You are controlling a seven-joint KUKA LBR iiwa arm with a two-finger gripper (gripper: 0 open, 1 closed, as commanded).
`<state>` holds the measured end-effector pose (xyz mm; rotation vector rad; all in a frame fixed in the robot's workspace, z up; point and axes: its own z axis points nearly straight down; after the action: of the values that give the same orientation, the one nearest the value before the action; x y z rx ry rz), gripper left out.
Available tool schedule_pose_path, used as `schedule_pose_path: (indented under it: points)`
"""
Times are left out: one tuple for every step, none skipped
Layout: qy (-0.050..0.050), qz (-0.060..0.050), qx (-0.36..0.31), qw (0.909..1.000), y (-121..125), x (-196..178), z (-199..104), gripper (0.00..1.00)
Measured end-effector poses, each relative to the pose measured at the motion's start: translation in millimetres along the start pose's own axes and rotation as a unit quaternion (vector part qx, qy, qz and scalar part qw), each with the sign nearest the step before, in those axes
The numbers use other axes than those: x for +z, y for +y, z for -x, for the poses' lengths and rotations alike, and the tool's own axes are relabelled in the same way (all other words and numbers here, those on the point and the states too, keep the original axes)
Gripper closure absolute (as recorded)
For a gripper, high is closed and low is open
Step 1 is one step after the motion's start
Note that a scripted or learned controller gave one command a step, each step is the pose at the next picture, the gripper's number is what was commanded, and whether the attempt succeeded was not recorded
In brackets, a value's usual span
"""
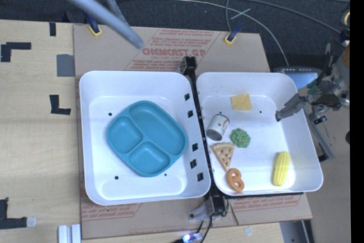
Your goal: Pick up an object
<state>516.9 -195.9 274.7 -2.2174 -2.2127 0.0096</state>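
Camera view, claw (282,115) beside cheese (241,102), broccoli (240,138)

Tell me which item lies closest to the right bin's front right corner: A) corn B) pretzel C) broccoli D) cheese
A: the corn lies by the front right corner of the right bin, with the pretzel farther left, the broccoli mid-bin and the cheese near the back.
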Motion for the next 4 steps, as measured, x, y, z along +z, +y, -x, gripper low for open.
schedule_pose_path:
  points:
    - [-0.001, 0.005, -0.002, 1.0, 2, -5, 0, 0.0]
    - [-0.001, 0.003, -0.002, 1.0, 8, 41, 0, 0.0]
    - [0.0, 0.002, -0.002, 1.0, 11, 105, 0, 0.0]
    - [-0.001, 0.002, -0.001, 1.0, 2, 154, 2, 0.0]
